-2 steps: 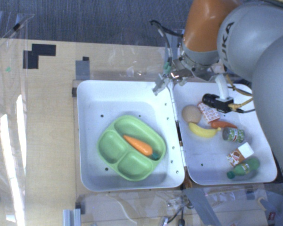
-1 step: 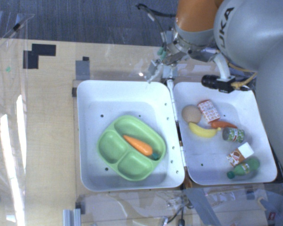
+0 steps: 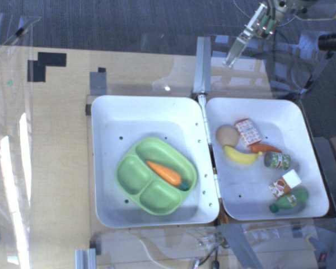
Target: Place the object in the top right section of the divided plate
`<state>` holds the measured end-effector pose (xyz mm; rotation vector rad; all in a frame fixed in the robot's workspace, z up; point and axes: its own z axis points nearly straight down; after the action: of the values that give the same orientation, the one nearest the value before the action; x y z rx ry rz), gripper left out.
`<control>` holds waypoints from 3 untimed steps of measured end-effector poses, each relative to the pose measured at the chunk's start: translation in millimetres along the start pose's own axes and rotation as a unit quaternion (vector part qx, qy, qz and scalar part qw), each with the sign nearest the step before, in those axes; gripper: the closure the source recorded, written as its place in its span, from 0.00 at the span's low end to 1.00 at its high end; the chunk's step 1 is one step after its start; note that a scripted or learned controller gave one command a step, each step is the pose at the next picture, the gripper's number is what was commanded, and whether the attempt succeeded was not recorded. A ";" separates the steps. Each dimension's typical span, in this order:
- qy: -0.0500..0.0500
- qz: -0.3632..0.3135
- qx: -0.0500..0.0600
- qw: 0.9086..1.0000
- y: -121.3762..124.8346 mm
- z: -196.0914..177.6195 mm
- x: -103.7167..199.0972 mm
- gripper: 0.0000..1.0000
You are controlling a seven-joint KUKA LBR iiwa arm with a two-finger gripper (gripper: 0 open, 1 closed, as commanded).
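Carrot lay on the divided plate; arm stood high above the bins.

The carrot (image 3: 164,173) rested in the green divided plate (image 3: 130,172) in the left bin (image 3: 103,150), lying across the top right section, so the placing step appeared done or near done. The gripper (image 3: 233,56) hung beyond the bins' far edge; whether it was spread or pressed together could not be told. The next move would likely call for a fresh pick. The right bin (image 3: 302,122) held seven items: banana (image 3: 239,156), carton (image 3: 248,131), can (image 3: 277,161), bottle (image 3: 290,199) and others.
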<state>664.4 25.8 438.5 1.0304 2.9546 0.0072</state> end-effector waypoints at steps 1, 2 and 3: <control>0.003 -0.056 0.001 0.998 27.5 138.3 46.6 0.00; 0.000 -0.052 0.000 0.999 -10.6 46.9 3.4 0.00; 0.001 -0.077 0.002 0.997 -88.6 117.6 -60.7 0.00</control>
<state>658.4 -81.3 320.8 0.8017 3.0283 0.0020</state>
